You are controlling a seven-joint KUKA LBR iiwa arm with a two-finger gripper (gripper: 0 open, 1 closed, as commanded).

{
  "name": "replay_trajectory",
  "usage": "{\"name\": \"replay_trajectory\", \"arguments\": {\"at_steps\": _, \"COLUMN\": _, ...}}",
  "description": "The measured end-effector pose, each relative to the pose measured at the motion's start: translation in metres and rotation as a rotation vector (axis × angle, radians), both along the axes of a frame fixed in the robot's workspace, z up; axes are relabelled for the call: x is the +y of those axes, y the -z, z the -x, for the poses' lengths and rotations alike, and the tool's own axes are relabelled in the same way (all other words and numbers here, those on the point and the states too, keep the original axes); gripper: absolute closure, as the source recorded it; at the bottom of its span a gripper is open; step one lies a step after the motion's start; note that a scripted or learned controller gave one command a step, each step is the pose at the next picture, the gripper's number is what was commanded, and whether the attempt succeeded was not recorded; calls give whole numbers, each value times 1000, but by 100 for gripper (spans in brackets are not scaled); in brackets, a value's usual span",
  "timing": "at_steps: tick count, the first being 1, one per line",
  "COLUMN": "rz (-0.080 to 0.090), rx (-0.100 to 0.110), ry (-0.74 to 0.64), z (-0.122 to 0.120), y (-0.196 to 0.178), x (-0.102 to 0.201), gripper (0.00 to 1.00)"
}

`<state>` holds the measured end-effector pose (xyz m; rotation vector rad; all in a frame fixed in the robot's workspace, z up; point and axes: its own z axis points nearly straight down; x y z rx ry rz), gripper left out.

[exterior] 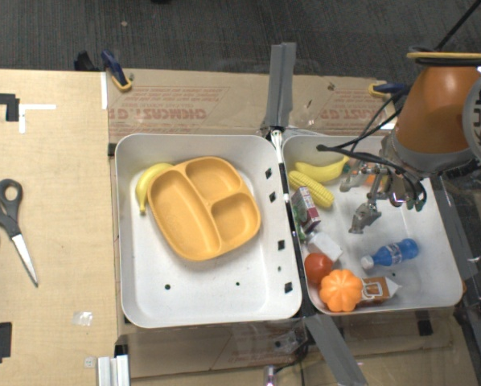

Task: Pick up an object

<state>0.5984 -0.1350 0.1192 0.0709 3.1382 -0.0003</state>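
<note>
Looking down on the bench, we see the gripper (366, 215) hanging over the middle of the right bin (441, 252), its arm (437, 111) reaching in from the far right corner. We cannot tell whether the fingers are apart or together; nothing shows between them.

Around it in the right bin lie a banana (325, 170) and a corn cob (311, 190) near the far left corner, a green packet (306, 213) along the left edge, a red tomato (318, 265) and an orange pumpkin (340, 289) near the front left corner, and a blue bottle (392, 253) toward the front right, close beside the gripper.

We find a yellow divided plate (203, 207) in the left bin (144, 284), resting partly over a second banana (147, 182) near its far left corner. Scissors (12, 223) lie on the bench to the left.
</note>
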Motion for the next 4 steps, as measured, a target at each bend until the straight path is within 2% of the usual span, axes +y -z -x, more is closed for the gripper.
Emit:
{"name": "replay_trajectory", "arguments": {"at_steps": 1, "rz": -1, "rx": 3, "ry": -188, "z": 41, "y": 29, "x": -39, "gripper": 0}}
{"name": "replay_trajectory", "arguments": {"at_steps": 2, "rz": -2, "rx": 4, "ry": -149, "z": -61, "y": 29, "x": -11, "gripper": 0}}
{"name": "replay_trajectory", "arguments": {"at_steps": 3, "rz": 1, "rx": -4, "ry": -100, "z": -55, "y": 27, "x": -71, "gripper": 0}}
{"name": "replay_trajectory", "arguments": {"at_steps": 4, "rz": -2, "rx": 2, "ry": -8, "z": -61, "y": 29, "x": 20, "gripper": 0}}
